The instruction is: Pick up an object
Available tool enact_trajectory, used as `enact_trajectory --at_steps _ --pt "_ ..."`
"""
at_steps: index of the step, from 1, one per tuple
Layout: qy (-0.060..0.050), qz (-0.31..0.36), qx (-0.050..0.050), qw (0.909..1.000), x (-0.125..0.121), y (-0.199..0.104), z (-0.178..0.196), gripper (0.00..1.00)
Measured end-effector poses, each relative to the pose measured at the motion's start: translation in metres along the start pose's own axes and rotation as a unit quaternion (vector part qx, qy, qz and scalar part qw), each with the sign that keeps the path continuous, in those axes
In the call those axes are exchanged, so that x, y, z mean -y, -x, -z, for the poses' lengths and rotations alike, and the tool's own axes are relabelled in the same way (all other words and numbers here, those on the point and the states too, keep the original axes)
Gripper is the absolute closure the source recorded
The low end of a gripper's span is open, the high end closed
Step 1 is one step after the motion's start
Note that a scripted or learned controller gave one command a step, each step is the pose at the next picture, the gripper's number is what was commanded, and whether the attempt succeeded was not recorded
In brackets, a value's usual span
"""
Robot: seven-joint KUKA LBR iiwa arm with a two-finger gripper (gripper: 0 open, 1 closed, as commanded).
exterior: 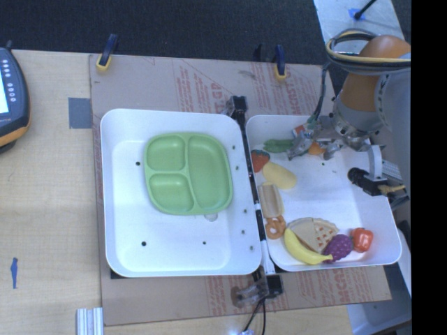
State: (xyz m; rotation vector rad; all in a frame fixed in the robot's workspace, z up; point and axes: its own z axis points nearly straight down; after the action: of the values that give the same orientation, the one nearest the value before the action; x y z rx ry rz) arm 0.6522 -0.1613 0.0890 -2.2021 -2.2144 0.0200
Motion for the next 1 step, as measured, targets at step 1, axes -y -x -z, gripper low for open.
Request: enact_trajectory --at_steps 1 --pt "0.009 -0.003 0.003 0.9999 -0.0029 0.0402 0.0028 0.0"
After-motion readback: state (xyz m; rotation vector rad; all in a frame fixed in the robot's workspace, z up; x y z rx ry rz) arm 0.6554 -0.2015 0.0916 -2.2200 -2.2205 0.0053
